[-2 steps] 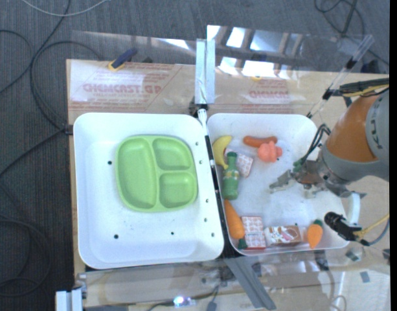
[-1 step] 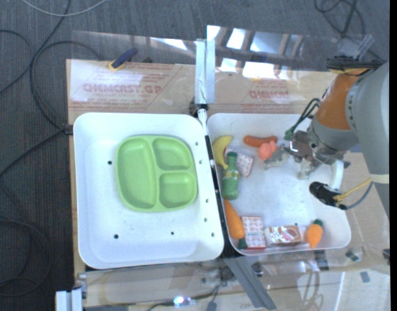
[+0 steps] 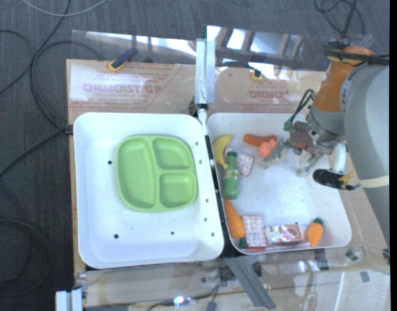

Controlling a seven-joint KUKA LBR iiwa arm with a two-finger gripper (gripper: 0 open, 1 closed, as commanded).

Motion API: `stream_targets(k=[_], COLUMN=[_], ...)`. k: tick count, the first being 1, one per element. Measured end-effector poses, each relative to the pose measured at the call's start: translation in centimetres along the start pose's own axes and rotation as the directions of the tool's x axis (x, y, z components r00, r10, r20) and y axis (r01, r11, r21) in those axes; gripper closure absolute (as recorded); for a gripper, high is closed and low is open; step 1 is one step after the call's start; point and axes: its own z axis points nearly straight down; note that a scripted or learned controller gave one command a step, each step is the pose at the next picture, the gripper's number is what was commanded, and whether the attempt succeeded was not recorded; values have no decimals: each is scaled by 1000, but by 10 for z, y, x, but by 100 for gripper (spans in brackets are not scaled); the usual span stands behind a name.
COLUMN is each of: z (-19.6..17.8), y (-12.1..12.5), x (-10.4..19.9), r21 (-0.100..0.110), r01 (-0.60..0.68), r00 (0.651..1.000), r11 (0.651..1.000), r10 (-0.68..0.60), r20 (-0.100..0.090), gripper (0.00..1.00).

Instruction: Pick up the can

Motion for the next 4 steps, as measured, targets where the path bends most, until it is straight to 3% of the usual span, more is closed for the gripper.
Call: stream_targets(k=[1, 2, 3, 4], z=[-121, -83, -67, 12], y=[-22, -38, -85, -118], x=[20, 18, 10, 15], r21=[-131, -128, -127, -142], r01=[121, 75, 202, 46], r00=[993, 997, 979, 999], r11=[984, 989, 971, 989], r10=[-119, -74, -201, -46], r20=[20, 14, 27, 6], gripper=[0, 0, 0, 0])
